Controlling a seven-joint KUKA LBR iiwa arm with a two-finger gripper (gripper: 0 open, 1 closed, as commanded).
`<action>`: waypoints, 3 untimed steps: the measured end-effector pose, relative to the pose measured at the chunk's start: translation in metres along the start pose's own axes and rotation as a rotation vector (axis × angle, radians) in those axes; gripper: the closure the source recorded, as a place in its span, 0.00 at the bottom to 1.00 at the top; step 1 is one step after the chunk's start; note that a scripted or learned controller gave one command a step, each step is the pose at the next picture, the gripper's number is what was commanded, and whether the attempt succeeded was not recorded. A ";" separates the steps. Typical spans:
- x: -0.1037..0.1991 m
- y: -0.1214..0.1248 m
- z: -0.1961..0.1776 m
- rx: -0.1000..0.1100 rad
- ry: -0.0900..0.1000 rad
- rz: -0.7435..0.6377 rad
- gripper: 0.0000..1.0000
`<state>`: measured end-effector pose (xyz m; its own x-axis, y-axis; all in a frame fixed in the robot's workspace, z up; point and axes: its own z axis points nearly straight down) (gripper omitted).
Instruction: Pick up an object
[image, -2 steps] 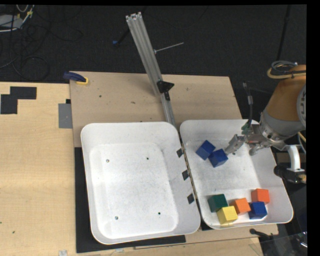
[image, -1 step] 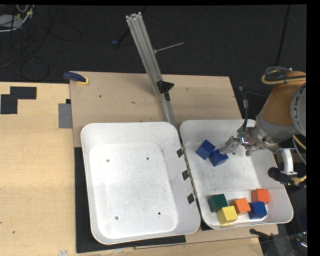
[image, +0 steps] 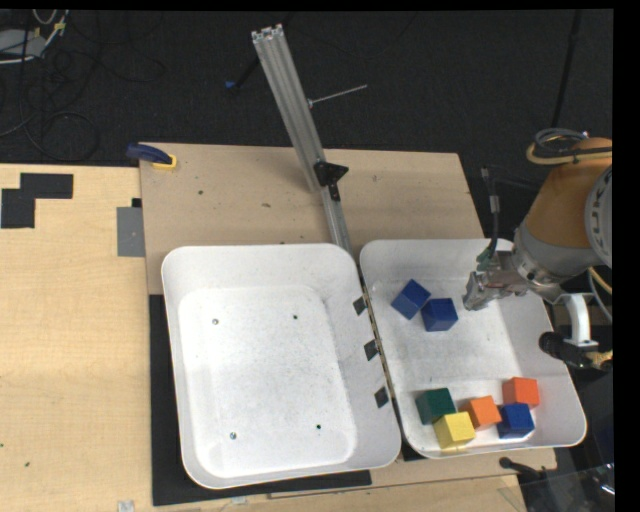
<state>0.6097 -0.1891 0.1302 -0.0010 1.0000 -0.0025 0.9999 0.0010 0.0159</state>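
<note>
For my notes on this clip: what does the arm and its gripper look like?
The arm is a thick rounded body with an orange band and a pale grey shell beside it. Dark cables loop over its top. The gripper is a small grey metal piece with a thin dark rod rising above it. A white, handle-like part sits lower on the wrist.

left bin (image: 200, 290) open, blocks (image: 478, 412) crowd right bin (image: 400, 262)

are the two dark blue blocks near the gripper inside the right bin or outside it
Inside. Both blue blocks lie on the right bin's white floor, touching each other, just left of the gripper.
</note>
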 end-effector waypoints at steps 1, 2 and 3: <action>-0.005 -0.008 -0.051 0.014 0.001 0.004 1.00; -0.006 -0.006 -0.104 0.012 0.001 0.000 1.00; -0.008 -0.006 -0.122 0.015 0.002 0.000 1.00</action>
<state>0.6019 -0.1966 0.2517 -0.0015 1.0000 -0.0001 1.0000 0.0015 0.0006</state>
